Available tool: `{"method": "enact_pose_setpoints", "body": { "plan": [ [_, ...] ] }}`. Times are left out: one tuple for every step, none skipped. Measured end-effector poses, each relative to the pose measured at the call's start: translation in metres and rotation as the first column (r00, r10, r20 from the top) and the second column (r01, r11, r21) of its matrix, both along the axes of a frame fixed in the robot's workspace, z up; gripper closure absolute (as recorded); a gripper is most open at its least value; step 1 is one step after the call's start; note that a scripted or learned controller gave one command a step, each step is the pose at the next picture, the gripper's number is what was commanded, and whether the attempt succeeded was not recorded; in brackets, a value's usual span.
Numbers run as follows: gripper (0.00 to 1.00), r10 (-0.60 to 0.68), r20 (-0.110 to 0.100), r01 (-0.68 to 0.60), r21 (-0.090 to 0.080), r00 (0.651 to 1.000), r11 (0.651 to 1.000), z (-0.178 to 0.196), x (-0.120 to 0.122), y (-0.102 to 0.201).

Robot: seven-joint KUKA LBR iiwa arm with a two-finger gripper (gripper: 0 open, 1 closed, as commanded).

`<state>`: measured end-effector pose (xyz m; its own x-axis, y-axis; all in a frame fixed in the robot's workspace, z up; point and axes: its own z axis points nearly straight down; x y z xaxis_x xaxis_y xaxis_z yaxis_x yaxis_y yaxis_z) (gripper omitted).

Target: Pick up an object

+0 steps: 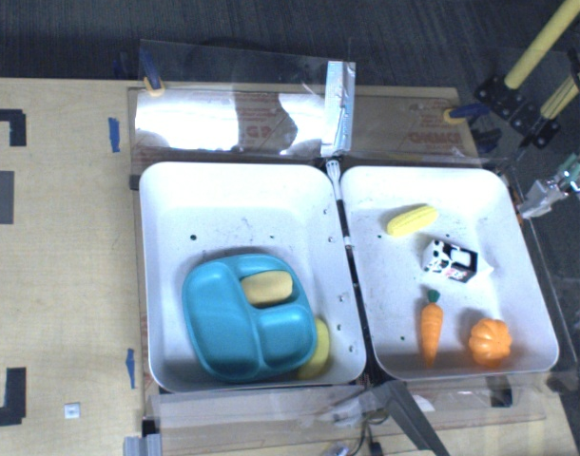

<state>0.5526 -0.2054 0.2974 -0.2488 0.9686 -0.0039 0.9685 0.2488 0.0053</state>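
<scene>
The bench (57,255) is a light wooden board with black corner markings on its left portion and short strips of blue tape along it. Two shallow white bins rest directly on it, side by side, their inner rims touching. The left bin (176,193) sits near the centre of the board; the right bin (494,207) lies toward the bench's right end. Behind the bins, a clear plastic sheet (238,112) stands along the rear edge, glare obscuring its surface. Brown cardboard (414,122) lies flat behind the right bin.

Tray (235,326) left, carrot (431,329) right
</scene>
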Motion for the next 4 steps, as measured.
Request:
{"method": "enact_pose_setpoints", "body": {
  "plan": [
    [1.0,0.366,-0.005,-0.366,0.001,0.93,0.93,0.032,-0.062,0.01],
    [1.0,0.648,-0.005,-0.648,0.003,0.761,0.761,0.007,-0.072,0.03],
    [1.0,0.827,-0.003,-0.827,-0.006,0.562,0.562,0.025,-0.071,0.066],
    [1.0,0.957,-0.005,-0.957,0.0,0.289,0.289,0.004,-0.047,0.102]
  ]
}}
